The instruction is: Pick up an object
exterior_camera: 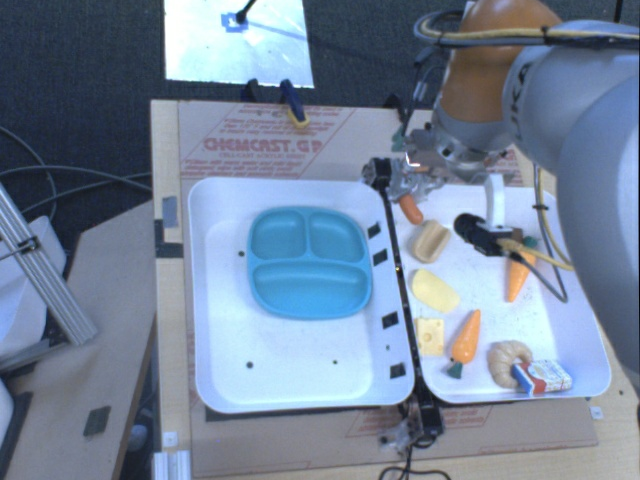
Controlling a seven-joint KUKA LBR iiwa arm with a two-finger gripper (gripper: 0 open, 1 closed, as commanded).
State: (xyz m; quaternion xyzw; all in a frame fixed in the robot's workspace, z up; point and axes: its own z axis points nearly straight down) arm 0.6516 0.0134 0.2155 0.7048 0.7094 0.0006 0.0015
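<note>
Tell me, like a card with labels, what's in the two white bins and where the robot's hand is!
left white bin: blue three-part plastic plate
right white bin: orange toy carrot with green tip, holey yellow cheese wedge, tan toy croissant, more toy food
gripper: over right bin's far corner nearest the left bin, beside a small orange toy piece

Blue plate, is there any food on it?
Empty. All three compartments of the blue plate show only bare blue.

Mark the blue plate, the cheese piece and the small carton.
blue plate [308,290], camera view, its large front compartment.
cheese piece [430,335], camera view, its middle.
small carton [544,376], camera view, its top face.
</note>
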